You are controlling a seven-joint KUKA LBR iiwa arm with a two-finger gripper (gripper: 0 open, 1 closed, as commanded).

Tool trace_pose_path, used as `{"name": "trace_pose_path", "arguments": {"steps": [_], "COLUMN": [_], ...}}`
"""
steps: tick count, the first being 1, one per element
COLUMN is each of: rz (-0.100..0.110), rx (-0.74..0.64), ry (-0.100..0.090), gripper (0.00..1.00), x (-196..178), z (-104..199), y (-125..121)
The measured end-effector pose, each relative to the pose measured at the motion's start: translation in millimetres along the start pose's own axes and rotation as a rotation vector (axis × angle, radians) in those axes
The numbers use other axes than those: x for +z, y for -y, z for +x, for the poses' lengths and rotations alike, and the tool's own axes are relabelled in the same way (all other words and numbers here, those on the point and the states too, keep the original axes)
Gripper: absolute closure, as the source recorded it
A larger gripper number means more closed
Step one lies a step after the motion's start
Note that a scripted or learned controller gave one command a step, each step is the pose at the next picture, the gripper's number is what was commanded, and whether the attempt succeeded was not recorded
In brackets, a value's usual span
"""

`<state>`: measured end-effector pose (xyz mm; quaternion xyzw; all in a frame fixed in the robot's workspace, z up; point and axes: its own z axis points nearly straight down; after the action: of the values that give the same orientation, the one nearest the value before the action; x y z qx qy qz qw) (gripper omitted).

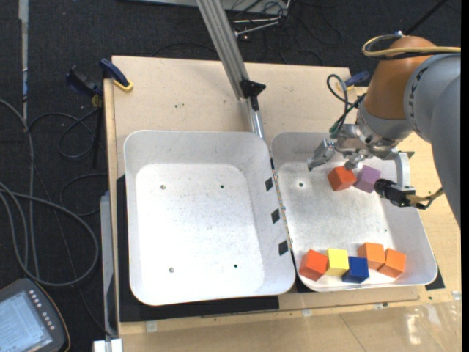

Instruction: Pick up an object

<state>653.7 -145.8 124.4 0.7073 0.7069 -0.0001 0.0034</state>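
The gripper (pixel 350 169), its state impossible to tell, sits over an orange cube (pixel 341 178) and purple block (pixel 367 177), likely light, rigid, best pinched across 2 flat faces.

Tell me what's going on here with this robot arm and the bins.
A grey arm reaches into the right bin, its gripper low over an orange block and a purple block near the bin's far end. Whether it holds either is unclear. Five more blocks, orange, yellow and blue, lie along the near edge.
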Motion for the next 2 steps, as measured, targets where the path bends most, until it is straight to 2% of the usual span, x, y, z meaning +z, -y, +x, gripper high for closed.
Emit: {"name": "trace_pose_path", "arguments": {"steps": [1,2], "rz": [-0.006,-0.004], "rx": [0.0,-0.001], "ry": [-0.001,-0.003], "gripper": [1.0,1.0], "x": [-14.1,-78.8], "z": [0.2,-2.1], "y": [-1.8,-2.7]}}
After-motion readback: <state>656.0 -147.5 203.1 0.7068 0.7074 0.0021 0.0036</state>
